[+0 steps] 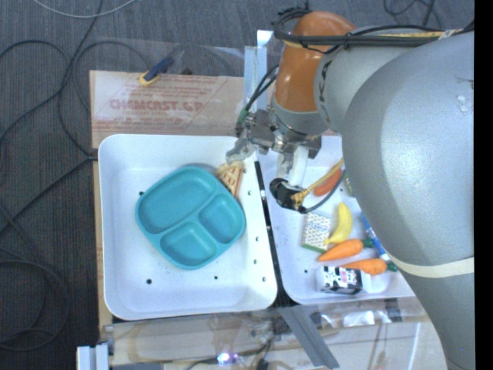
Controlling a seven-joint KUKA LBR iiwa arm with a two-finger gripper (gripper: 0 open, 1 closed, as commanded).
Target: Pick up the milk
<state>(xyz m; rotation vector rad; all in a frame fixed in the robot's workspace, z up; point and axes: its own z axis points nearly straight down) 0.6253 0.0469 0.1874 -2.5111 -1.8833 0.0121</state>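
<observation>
The milk (341,280), a small white carton with a dark print, lies at the front of the right bin (296,284), partly under the arm's edge. My gripper (245,146) hangs well away from it, at the back over the wall between the two bins. It hovers just above a tan waffle-like piece (231,178) in the left bin. I see nothing held in it.
A blue sectioned plate (190,216) fills the middle of the left bin (123,284). In the right bin lie a banana (342,223), two carrots (340,250), a small patterned box (316,230) and an orange stick (330,180). The big grey arm covers the right side.
</observation>
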